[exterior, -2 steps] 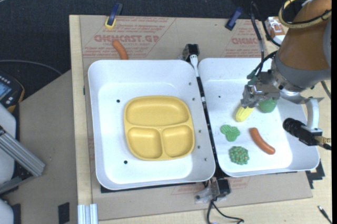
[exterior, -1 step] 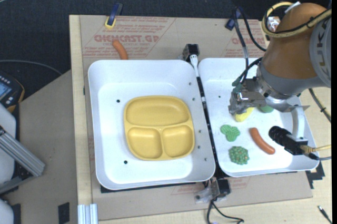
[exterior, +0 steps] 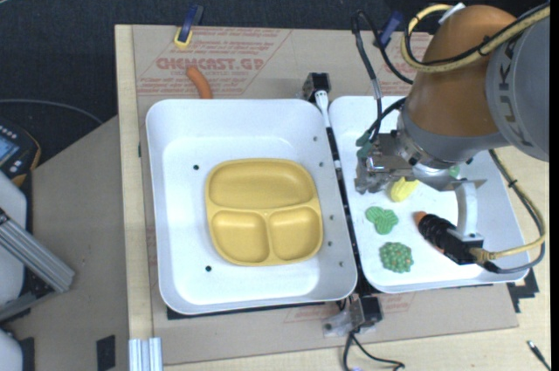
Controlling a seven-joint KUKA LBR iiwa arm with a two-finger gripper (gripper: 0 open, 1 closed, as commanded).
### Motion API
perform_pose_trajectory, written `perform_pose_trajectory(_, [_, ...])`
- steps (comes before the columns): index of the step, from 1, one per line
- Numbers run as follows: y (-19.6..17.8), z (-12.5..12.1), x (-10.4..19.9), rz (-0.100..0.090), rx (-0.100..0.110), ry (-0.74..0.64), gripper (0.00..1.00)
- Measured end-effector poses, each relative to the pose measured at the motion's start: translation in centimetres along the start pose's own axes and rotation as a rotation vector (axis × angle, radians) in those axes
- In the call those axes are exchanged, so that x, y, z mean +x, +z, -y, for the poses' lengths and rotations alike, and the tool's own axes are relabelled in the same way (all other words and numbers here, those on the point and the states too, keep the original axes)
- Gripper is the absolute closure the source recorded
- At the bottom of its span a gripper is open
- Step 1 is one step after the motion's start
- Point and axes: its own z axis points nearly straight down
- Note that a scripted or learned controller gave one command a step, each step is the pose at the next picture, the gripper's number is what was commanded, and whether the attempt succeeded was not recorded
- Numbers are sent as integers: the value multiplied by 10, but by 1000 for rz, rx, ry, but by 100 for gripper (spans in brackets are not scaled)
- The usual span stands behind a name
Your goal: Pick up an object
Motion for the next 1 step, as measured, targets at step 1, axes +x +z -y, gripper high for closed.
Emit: perform_pose_trajectory(1, [16, 12, 38, 1, 3, 1, 100])
